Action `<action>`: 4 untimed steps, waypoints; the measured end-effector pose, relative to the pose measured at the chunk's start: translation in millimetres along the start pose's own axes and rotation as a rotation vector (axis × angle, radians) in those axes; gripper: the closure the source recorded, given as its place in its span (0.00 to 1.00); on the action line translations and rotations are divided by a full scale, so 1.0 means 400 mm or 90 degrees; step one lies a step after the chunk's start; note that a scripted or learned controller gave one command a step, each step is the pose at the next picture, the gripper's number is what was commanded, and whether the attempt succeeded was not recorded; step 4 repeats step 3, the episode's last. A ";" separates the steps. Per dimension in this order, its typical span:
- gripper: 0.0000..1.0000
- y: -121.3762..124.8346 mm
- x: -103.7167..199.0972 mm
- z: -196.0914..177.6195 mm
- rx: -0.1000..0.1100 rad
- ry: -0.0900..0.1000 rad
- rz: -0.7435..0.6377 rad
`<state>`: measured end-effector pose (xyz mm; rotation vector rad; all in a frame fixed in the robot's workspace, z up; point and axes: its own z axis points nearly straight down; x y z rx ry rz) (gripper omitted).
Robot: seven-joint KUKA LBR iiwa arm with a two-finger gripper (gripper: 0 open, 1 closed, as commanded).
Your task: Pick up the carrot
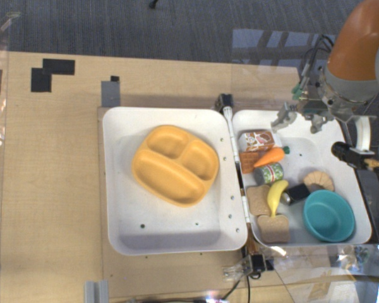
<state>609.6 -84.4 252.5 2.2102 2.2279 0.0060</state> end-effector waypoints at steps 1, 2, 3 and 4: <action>0.00 0.007 -0.085 0.387 -0.003 -0.002 -0.019; 1.00 0.011 -0.081 0.362 -0.006 -0.001 -0.020; 1.00 0.054 0.043 0.159 -0.005 0.000 -0.111; 1.00 0.054 0.043 0.159 -0.005 0.000 -0.111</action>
